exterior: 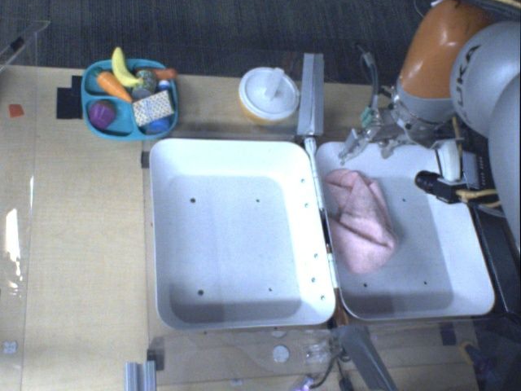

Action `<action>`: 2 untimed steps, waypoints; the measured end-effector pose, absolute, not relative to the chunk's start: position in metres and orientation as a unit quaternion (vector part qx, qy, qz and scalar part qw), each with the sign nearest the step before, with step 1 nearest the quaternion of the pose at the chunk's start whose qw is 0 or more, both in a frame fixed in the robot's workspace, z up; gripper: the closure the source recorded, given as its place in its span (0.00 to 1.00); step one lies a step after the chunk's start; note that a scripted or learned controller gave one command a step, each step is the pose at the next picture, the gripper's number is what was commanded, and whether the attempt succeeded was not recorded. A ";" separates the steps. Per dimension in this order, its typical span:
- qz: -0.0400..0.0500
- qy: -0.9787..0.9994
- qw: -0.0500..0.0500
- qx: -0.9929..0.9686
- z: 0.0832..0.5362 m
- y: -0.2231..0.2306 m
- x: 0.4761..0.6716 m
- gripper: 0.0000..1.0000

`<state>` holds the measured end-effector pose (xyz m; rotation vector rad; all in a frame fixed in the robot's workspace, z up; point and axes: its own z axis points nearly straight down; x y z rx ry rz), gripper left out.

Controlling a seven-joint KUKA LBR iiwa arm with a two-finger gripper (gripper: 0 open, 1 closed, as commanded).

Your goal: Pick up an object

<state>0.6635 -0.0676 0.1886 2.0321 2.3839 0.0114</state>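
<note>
2 shallow white bins are seen side by side on the bench. In the right bin (456, 292) a pink cloth (358, 220) is lying crumpled against the left wall, reaching from near the far edge to about the middle of the floor. The left bin (175, 296) is marked by a few small dark dots on its floor.

The gripper (364, 139) is held over the far left corner of the right bin, just beyond the far end of the pink cloth and apart from it. Its fingers (352, 147) are seen spread somewhat, with nothing between them. Part of the word "KUKA" can be read on the grey arm (488, 55) beside the orange band.

Beyond the left bin, a blue tray (91, 127) with toy food, including a banana (122, 68) and a carrot (112, 85), is set on the bench, and a white lidded cup (269, 94) stands near the bins' divide.
</note>
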 end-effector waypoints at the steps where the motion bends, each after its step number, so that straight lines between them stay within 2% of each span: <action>1: 0.003 0.761 0.005 0.649 0.089 -0.118 0.655 0.00; 2: 0.004 0.769 0.005 0.639 0.090 -0.098 0.598 0.00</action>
